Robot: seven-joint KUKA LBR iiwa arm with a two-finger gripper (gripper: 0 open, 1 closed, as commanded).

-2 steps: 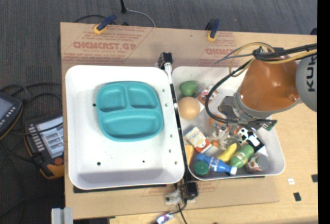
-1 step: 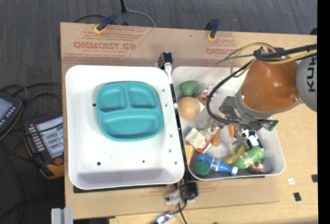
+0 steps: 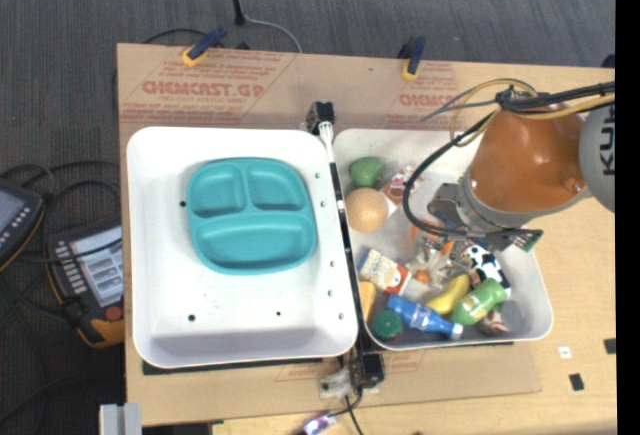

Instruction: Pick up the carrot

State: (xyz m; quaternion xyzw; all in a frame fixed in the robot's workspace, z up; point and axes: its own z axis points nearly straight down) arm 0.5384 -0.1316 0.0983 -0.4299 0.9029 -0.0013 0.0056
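The carrot (image 3: 366, 298) looks like the small orange piece against the left wall of the right bin (image 3: 535, 323), near the front, partly under a white carton (image 3: 381, 268). The arm's orange-banded wrist (image 3: 525, 161) hangs over the middle of that bin. My gripper (image 3: 441, 249) reaches down among the toys to the right of the carrot and a little behind it, apart from it. The wrist covers much of the gripper. Nothing shows as held.
The right bin is crowded: a green fruit (image 3: 366, 170), a tan ball (image 3: 367, 210), a blue bottle (image 3: 425, 316), a yellow banana (image 3: 450, 295), a green bottle (image 3: 482, 301) and a black-and-white toy (image 3: 485, 263). The left bin (image 3: 150, 323) holds a teal divided plate (image 3: 252, 215).
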